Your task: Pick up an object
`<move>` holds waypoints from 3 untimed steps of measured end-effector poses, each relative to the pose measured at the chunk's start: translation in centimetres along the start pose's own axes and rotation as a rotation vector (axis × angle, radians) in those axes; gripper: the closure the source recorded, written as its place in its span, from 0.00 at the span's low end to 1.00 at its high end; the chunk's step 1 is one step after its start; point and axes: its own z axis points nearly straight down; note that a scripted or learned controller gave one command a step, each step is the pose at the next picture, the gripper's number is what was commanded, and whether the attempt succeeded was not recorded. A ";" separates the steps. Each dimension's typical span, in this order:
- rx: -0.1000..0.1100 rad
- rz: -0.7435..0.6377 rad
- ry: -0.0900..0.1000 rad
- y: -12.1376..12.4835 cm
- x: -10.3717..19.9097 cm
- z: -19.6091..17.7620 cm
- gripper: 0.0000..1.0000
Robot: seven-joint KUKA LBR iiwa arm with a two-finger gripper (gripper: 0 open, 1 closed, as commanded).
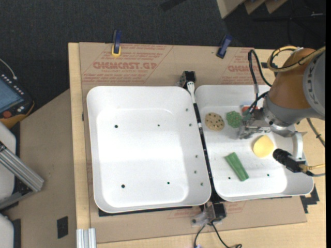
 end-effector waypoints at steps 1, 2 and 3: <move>-0.019 -0.014 0.003 5.2 9.9 -14.9 1.00; 0.009 -0.001 0.002 -0.5 11.1 -11.3 1.00; -0.005 -0.005 0.001 -1.3 13.2 -16.7 1.00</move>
